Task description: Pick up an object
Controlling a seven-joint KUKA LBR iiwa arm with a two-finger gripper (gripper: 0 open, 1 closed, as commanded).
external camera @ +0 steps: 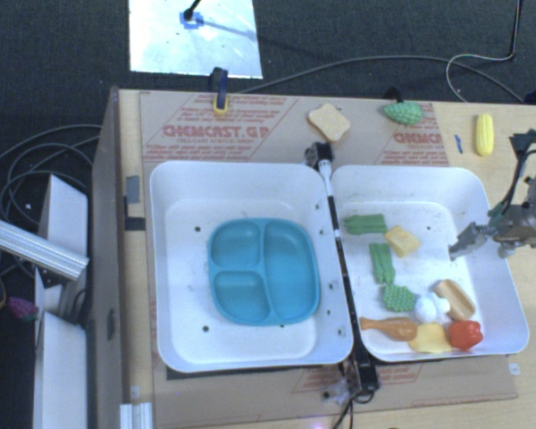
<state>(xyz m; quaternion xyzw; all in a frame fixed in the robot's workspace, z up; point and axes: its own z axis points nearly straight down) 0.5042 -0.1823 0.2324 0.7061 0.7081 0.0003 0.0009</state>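
approach step: grey two-finger gripper (469, 239) hovers over the shallow white right bin (491, 195), finger state cannot be told. toy foods, including a yellow plastic cheese wedge (402, 239), lie left of and below it; next move calls for descending onto one.

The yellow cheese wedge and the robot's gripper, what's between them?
In the camera view, only bare white bin floor lies between the yellow toy cheese wedge and the grey two-finger gripper.
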